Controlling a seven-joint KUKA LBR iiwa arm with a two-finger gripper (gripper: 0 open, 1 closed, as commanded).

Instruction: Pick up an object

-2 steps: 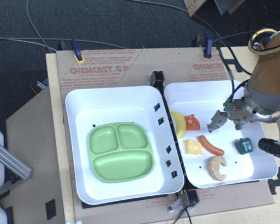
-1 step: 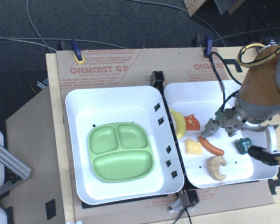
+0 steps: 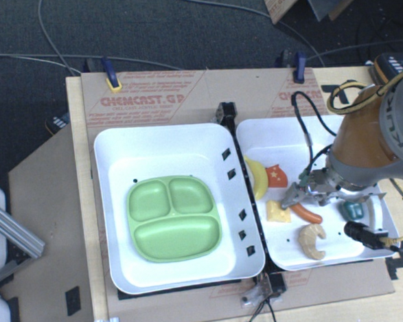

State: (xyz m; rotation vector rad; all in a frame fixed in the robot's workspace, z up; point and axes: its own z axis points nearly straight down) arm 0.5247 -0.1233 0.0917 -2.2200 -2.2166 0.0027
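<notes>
Gripper (image 3: 292, 200) hangs low w/ fingers spread over our sausage (image 3: 306, 214) (cheese (image 3: 279, 212) beside), prob lining up a grab.

You can't tell the teal item (image 3: 351, 210) half hidden under the arm (image 3: 365, 145), itself cut off at the right edge.

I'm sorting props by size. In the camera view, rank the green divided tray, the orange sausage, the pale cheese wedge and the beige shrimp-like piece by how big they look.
1. green divided tray, by far
2. beige shrimp-like piece
3. orange sausage and pale cheese wedge: too alike to rank, and the sausage is partly under the arm.
</notes>
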